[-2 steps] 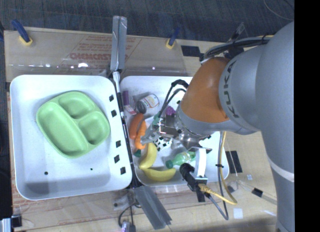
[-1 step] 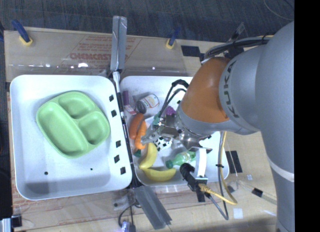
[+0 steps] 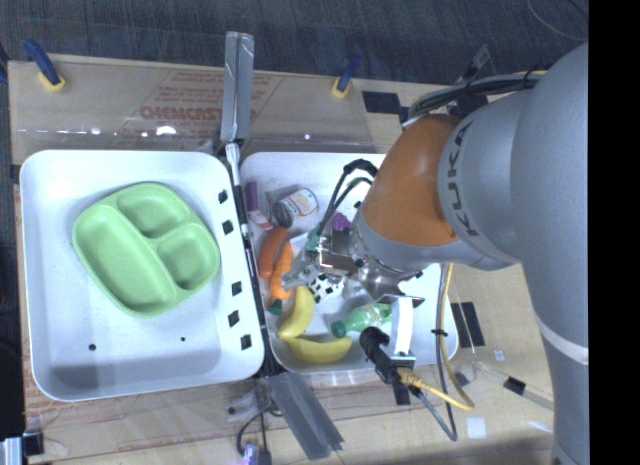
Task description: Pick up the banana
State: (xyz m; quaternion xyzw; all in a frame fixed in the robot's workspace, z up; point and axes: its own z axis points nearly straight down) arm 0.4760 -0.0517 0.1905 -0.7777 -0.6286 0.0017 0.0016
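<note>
The yellow banana (image 3: 304, 336) lies curved in the front left corner of the right bin (image 3: 440, 348), close to the divider between the bins. My gripper (image 3: 322, 258) hangs below the orange wrist band over the middle of that bin, just up and to the right of the banana's upper end. The arm's bulk hides much of the right half of this bin. Nothing yellow shows at the gripper.
An orange carrot (image 3: 275, 258) lies just behind the banana, and a green bottle (image 3: 362, 317) lies to its right. A small can (image 3: 294, 205) sits at the back. The left bin (image 3: 60, 353) holds a green divided plate (image 3: 148, 246).
</note>
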